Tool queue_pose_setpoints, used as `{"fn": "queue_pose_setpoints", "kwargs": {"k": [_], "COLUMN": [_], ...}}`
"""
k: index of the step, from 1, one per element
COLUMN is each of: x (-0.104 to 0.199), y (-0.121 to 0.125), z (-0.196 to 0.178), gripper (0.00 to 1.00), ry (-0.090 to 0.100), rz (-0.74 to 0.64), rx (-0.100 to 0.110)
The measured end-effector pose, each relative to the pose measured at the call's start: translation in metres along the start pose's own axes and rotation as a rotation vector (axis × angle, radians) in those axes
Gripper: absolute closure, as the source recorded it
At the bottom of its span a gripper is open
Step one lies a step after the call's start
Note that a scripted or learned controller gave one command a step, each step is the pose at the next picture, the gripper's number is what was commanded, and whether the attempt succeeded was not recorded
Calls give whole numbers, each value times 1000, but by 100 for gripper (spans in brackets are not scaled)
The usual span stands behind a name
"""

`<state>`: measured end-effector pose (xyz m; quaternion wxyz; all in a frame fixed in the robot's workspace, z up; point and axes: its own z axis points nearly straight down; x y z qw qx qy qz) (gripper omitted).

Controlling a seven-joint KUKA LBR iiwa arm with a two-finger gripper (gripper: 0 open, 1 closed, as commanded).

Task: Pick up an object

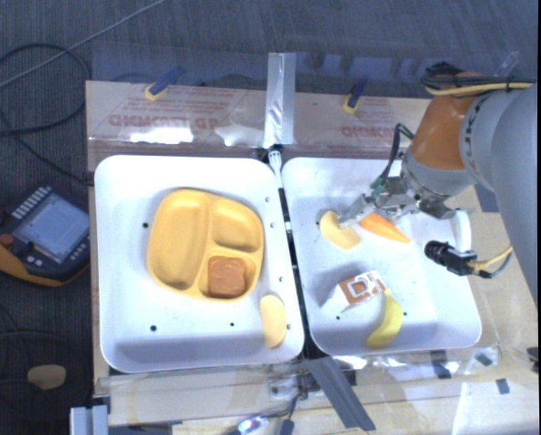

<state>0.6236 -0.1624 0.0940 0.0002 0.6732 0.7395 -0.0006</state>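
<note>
So the arm is reaching into the right bin (469, 270) from the right side, and the gripper (371, 208) is sitting low near the middle of that bin's far half, right between a pale yellow slice-looking piece (339, 230) and an orange carrot-shaped wedge (384, 228). One finger is stretching left and touching the yellow piece, but I honestly cannot tell whether the gripper is released or clenched, and nothing is visibly pinched in it. The wedge is lying with its long axis running left-right, tilted a bit, thin tip pointing toward the bin's right edge. Closer to the near edge a small white and orange carton (361, 290) is lying flat, and a banana (385, 322) is sitting just beside it, long axis running from the near edge up toward the middle. The right side of that bin is looking pretty open. In the left bin (116, 270) a yellow divided tray (187, 225) is taking up the middle, holding a brown block (226, 275), and a pale oval thing (273, 321) is lying by the near right corner.
</note>
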Motion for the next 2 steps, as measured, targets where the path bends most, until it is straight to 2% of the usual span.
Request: {"fn": "queue_pose_setpoints", "kwargs": {"k": [1, 2], "x": [1, 27], "y": [0, 20], "z": [-9, -104], "gripper": [100, 100], "ry": [1, -1], "rz": [0, 43], "rx": [0, -1]}}
